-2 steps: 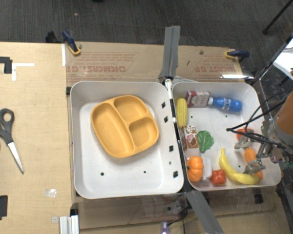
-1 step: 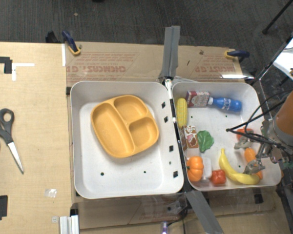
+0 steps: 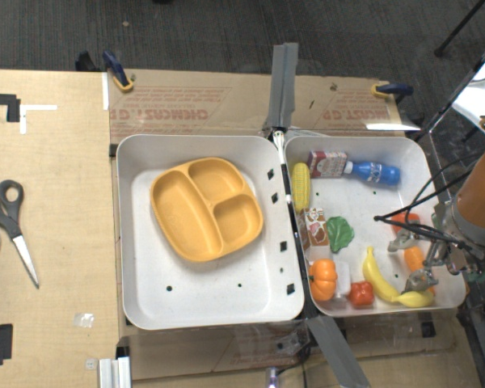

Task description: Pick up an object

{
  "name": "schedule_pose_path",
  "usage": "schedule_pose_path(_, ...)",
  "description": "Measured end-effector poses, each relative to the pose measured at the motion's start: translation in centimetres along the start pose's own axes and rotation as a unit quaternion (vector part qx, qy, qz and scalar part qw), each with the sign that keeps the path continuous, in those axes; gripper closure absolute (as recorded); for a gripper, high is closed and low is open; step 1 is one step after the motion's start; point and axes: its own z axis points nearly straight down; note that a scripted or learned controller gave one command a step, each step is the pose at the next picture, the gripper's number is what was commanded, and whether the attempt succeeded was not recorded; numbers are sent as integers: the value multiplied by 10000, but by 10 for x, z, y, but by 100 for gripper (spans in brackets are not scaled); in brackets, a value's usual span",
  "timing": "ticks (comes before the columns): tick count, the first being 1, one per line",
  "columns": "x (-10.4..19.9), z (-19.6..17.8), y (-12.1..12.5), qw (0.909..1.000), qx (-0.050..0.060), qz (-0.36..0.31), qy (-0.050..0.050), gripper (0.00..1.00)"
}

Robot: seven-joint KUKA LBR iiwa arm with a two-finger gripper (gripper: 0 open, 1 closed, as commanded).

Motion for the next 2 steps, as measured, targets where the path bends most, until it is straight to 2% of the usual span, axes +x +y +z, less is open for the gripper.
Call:
schedule_pose_path(1, -2, -10, 0, 10000, 5, -10, -22, 100)
schedule_pose_path(2, -4, -11, 0, 10000, 15, -14, -58, 0)
